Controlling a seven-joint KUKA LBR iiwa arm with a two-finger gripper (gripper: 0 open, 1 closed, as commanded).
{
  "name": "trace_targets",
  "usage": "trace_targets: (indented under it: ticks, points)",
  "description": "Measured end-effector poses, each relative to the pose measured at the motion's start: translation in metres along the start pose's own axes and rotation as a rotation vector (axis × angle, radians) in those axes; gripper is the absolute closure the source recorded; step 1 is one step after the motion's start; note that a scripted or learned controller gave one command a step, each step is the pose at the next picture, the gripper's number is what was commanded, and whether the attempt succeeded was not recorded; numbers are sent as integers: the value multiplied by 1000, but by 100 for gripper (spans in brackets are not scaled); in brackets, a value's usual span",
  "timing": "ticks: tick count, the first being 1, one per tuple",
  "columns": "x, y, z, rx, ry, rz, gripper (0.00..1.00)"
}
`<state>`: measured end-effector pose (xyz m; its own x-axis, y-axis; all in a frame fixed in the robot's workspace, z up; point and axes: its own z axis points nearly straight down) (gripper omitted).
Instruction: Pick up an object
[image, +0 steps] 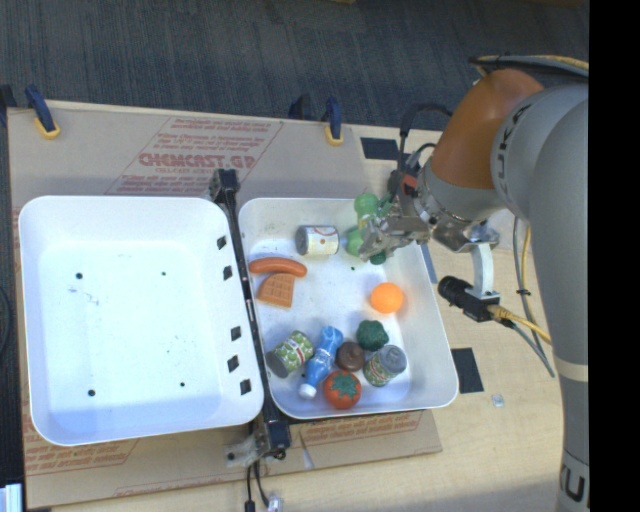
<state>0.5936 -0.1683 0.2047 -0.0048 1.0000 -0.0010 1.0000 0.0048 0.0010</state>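
My gripper (375, 238) sits on a green toy (362, 226); I can't tell its grip. The toy looks light, smooth; I'd pinch its middle.

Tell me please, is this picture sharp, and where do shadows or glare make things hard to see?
In the camera view, the left bin is bright, nearly washed out; the right bin shows its toys fairly sharp, like the orange ball; around the gripper the green object blurs into clutter, so its grip is unclear.

Left white bin (40, 330) sits on printed cardboard (190, 155) (blue clamps (333, 118)).
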Motion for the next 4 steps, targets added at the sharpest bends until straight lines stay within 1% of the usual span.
trace_targets:
  ticks: [1, 2, 3, 4]
  points:
    - [-8, 5, -50, 1, 1, -2, 100]
    - [56, -2, -75, 2, 3, -2, 100]
    - [126, -21, -79, 3, 2, -2, 100]
    - [124, -35, -80, 3, 2, 0, 100]
